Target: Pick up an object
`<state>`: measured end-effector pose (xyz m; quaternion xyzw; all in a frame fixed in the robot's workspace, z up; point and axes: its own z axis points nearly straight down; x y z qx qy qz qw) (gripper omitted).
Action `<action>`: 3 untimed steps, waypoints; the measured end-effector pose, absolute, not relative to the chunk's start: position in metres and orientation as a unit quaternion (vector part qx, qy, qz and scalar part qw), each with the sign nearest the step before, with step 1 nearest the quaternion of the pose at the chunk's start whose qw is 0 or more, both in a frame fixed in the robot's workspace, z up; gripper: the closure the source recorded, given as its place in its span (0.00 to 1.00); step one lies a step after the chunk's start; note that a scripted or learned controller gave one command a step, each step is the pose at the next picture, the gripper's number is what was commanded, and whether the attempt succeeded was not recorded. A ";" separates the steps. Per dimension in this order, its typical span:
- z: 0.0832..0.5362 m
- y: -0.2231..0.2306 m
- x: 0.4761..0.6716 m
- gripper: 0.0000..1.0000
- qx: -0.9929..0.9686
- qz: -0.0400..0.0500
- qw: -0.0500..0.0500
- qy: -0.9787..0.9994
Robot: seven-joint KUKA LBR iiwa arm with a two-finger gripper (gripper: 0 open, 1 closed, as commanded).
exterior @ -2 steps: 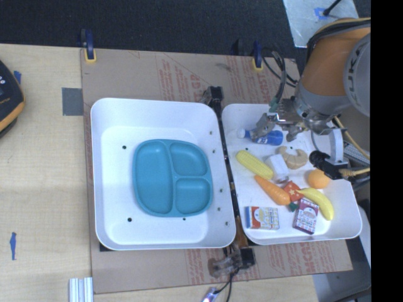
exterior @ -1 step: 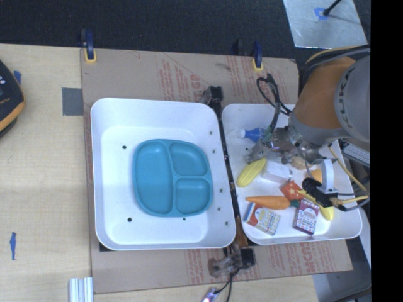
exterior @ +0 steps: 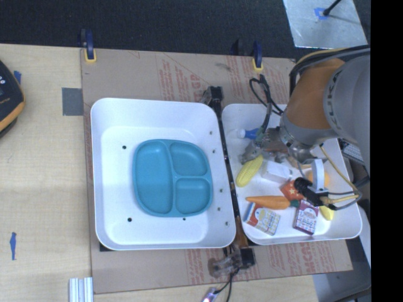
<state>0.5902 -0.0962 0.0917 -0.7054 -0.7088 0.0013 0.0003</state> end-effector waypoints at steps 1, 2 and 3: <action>0.092 -0.093 0.627 0.00 -0.706 0.001 0.001 -0.708; 0.092 -0.104 0.590 0.00 -0.705 0.002 0.001 -0.709; 0.091 -0.099 0.576 0.00 -0.706 0.002 0.002 -0.708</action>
